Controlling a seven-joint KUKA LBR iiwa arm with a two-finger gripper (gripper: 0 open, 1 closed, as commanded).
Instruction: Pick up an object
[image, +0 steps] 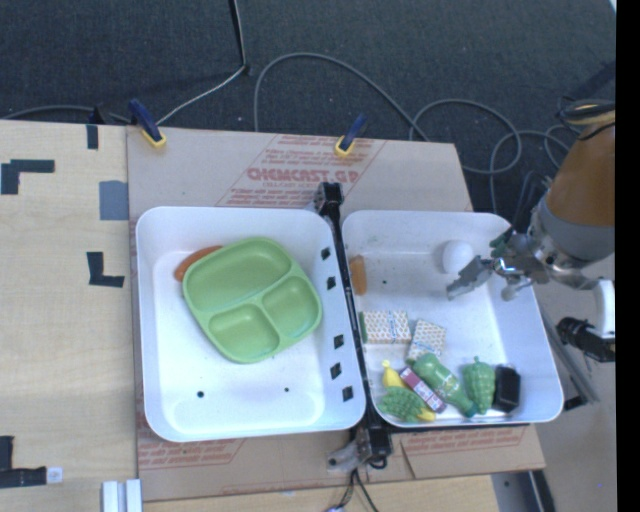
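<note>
Where cables trail, cardboard (290, 175), two bins (240, 415)

— What sort of place is this?

— A robotics lab or test bench, not a home. Two white bins (150, 300) sit side by side on a cardboard sheet (290, 170) held by yellow-and-blue clamps (148, 128).

— Anything else pointing that way?

— Loose cables (300, 70) trail over dark carpet (420, 50) behind the bench, and black tape marks (28, 172) are stuck on the light wooden tabletop (60, 340). The grey and orange industrial arm (585, 200) reaches in from the right.

— And the bin contents?

— Toy-like odds and ends and a green divided plate (252, 298), the sort of props used for trials.
</note>
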